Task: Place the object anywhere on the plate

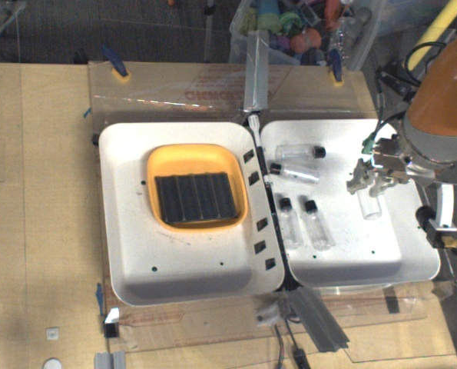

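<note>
Near right bin's (412,264) right edge, gripper (370,181) grips clear vial (372,204), hanging btwn fingers. Lift clear of divider, carry to yellow plate (155,167) mid left bin (120,206), release low.

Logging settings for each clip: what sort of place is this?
Probably a robotics lab bench: two white bins sit side by side on a wooden table, a grey and orange arm reaches in, and a tub of colourful toys stands behind.

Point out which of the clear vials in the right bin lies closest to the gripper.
The vial directly under the gripper, alone at the bin's right side. The other four vials lie farther left, near the divider, with black caps showing.
</note>
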